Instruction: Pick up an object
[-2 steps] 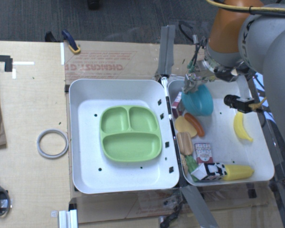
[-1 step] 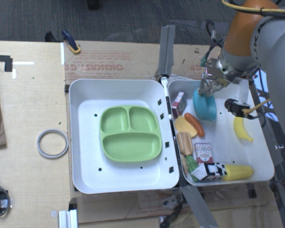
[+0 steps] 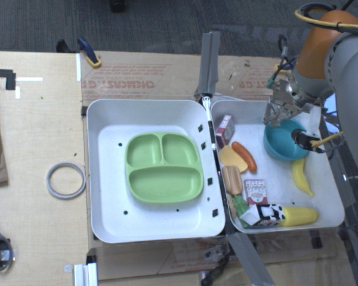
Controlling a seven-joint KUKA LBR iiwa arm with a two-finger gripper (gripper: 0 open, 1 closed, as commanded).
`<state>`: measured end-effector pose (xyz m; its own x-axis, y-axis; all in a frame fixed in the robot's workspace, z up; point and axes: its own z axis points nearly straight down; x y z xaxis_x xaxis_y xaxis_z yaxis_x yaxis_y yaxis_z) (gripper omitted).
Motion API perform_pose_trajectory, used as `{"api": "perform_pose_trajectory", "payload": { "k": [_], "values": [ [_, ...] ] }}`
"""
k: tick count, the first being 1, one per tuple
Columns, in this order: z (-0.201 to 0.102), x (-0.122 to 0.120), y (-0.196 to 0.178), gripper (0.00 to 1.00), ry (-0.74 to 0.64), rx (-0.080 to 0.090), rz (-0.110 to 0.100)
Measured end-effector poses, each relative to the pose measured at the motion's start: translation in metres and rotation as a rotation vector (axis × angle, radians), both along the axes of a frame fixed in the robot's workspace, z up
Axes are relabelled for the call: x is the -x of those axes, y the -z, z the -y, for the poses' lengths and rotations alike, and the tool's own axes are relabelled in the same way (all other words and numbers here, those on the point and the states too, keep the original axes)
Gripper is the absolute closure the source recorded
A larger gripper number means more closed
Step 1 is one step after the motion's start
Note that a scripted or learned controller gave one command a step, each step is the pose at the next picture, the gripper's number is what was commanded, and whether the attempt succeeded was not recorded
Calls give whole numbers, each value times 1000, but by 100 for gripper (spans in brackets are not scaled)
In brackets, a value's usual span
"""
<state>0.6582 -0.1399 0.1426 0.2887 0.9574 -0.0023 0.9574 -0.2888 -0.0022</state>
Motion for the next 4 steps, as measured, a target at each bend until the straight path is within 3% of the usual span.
{"api": "perform_pose_trajectory", "payload": {
  "k": [1, 2, 3, 4],
  "values": [
    [-15, 29, -55, 100, 126, 0, 0],
    [-15, 29, -55, 0, 126, 0, 0],
    [-38, 28, 47, 0, 33, -1, 0],
    [-42, 70, 16, 0, -363, -2, 1]
  ]
}}
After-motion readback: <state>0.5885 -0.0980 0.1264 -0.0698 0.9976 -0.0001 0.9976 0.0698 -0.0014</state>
